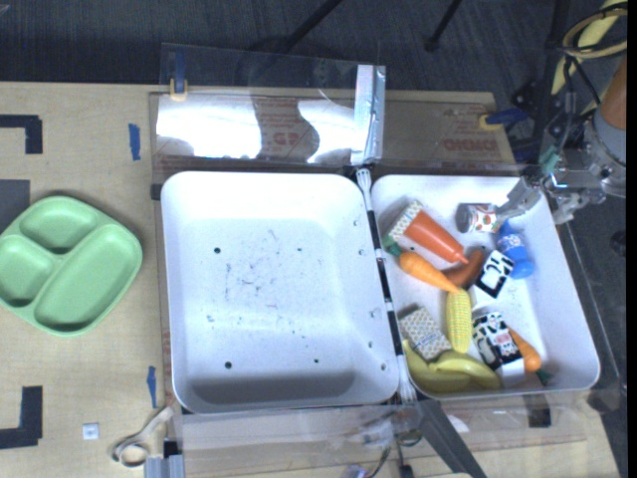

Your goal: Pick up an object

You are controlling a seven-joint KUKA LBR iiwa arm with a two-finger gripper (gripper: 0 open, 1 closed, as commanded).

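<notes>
You are seeing the gripper hanging over the back right corner of the right bin, just beside a small can; I cannot tell its state. Toys are lying below, a carrot among them.

Two white bins, one green tray, two carrots.

It looked like a robotics lab; a plywood bench carried black and blue tape markers; two white bins sat beside a clear acrylic screen; toy food filled one bin; tripod legs and bundled cables stood on dark carpet behind.
</notes>
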